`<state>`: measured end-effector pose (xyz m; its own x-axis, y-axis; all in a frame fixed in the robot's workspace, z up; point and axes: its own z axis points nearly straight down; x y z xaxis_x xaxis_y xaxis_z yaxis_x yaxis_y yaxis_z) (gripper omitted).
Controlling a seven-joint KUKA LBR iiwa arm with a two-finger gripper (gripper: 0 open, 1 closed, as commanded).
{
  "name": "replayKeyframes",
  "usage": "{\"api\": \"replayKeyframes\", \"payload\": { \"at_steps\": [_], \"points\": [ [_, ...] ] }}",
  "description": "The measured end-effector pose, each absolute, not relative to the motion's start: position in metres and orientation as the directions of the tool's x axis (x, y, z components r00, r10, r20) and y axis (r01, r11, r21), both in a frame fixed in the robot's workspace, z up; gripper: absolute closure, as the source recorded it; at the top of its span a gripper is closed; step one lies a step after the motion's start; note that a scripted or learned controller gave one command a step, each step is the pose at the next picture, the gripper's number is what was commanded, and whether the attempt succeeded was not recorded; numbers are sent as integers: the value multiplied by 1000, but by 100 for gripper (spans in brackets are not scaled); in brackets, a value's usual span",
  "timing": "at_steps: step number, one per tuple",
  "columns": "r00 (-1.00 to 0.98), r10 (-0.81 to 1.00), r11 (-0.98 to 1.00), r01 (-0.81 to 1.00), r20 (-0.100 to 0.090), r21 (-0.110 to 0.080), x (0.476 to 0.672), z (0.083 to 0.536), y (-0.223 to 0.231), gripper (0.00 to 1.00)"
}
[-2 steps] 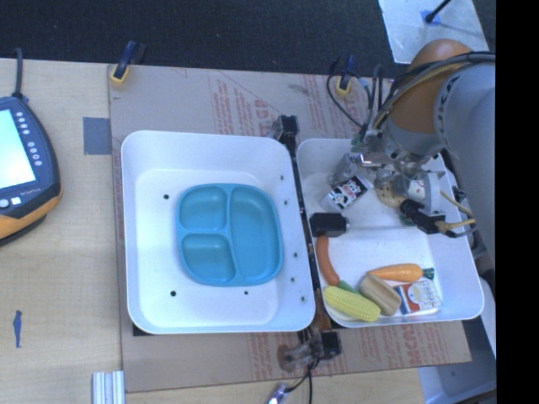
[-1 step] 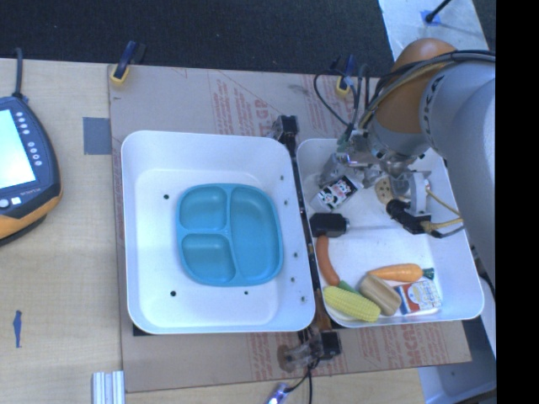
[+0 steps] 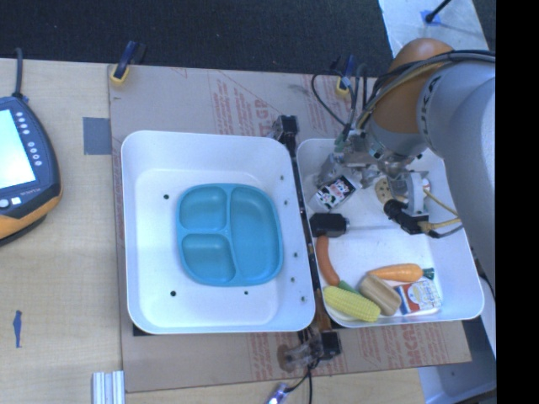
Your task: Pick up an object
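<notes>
The gripper (image 3: 349,171) hangs over the far-left corner of the right bin (image 3: 450,251), largely hidden beneath the arm's wrist (image 3: 404,91) — its state I cannot tell. A small black-and-white object (image 3: 334,191) lies just beside it — contact unclear.

Glossy white plastic bins (image 3: 135,225), matt blue plastic tray (image 3: 229,234), pale wood-grain bench (image 3: 59,293), brown cardboard sheet (image 3: 210,99)

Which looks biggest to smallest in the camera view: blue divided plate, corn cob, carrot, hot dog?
1. blue divided plate, by far the largest
2. corn cob
3. carrot and hot dog: too alike to rank, with the hot dog partly hidden at the bin wall.
</notes>
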<state>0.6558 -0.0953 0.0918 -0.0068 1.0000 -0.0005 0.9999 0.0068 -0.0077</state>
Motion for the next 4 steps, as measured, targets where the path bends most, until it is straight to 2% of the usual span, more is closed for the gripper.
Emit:
{"api": "replayKeyframes", "payload": {
  "at_steps": [1, 2, 3, 4],
  "points": [
    [-8, 1000, 8, 1000, -1, -9, 656, 103, -96, 100],
    [-2, 1000, 2, 1000, -1, -1, 657, 190, -163, 100],
    [-2, 1000, 2, 1000, 0, -2, 656, 189, -162, 0],
    [-3, 1000, 3, 1000, 0, -2, 620, 116, -188, 0]
  ]
}}
